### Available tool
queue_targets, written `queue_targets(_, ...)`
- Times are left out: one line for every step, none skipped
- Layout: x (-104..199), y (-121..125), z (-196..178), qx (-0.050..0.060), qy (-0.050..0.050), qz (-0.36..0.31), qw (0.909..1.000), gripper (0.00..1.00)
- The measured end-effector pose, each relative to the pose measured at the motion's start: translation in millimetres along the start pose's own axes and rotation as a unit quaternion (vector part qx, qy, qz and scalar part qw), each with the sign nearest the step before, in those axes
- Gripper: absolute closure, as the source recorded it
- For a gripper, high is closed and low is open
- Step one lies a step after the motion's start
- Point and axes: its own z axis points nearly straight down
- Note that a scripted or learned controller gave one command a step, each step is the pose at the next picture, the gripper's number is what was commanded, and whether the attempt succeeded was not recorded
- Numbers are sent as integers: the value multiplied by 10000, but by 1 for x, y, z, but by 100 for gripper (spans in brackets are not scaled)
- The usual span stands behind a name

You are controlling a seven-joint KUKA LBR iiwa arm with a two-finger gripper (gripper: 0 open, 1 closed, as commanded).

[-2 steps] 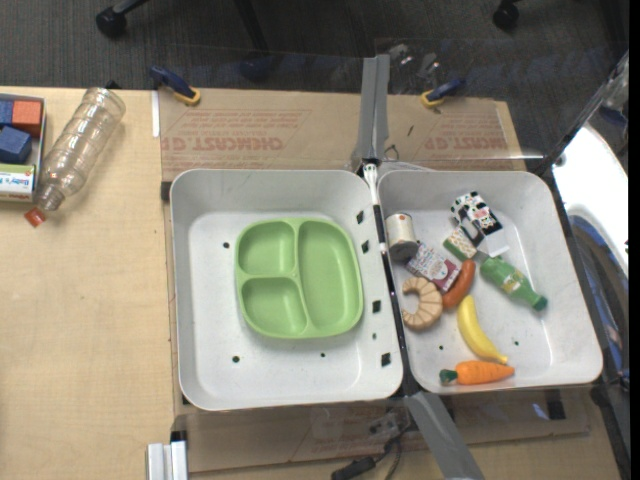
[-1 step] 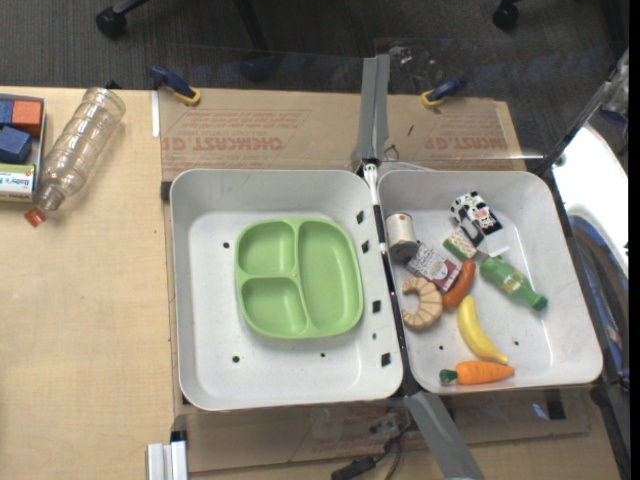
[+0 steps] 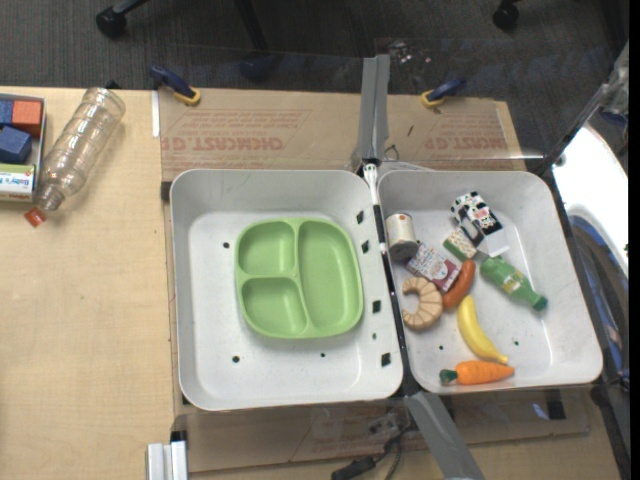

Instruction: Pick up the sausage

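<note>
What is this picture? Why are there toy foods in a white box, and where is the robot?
This is a photo from a camera fixed above a workbench, looking down. Two shallow white bins sit side by side. The left bin holds a green plate with three sections. The right bin holds toy food: a reddish sausage, a yellow banana, an orange carrot, a green bottle, a croissant, a small can and a black-and-white cow. A robot arm is meant to reach in from the right and pick up the sausage. Right now the sausage lies among the toys. On the table at the left lies a clear plastic bottle.
</note>
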Motion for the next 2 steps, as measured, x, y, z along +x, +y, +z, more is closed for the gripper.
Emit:
queue_targets(-5,1,0,-3,-3,-1296,9916,100)
queue_targets(-5,0,0,-5,-6,-2553,9669,100)
